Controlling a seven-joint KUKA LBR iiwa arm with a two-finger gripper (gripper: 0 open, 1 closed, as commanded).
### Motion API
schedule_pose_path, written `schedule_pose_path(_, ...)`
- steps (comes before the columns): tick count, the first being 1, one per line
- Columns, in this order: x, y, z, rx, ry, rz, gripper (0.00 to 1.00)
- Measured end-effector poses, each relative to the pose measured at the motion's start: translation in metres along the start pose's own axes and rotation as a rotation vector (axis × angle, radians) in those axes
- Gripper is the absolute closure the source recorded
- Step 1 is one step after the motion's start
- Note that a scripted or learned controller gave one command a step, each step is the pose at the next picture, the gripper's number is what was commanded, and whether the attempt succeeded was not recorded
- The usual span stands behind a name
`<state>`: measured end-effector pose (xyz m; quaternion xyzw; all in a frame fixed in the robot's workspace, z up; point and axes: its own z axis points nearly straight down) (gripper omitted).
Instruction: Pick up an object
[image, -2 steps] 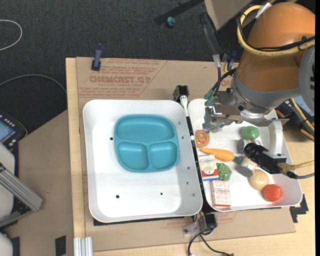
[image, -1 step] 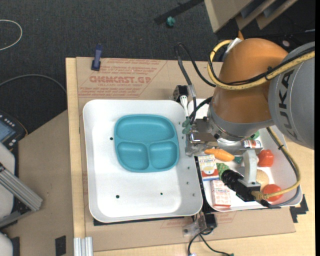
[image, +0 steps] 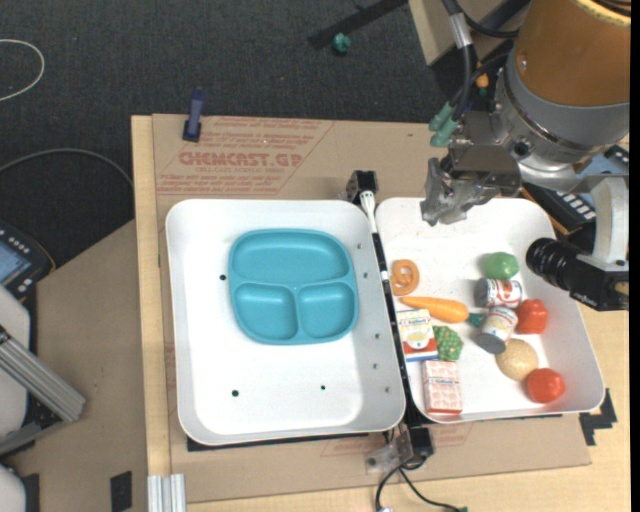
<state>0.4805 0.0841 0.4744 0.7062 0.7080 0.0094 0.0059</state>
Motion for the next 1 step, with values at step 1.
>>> schedule_pose_path(1, 0.0810, -0.0016, 0.0078, 0.019, -0.002, -0.007, 1.00)
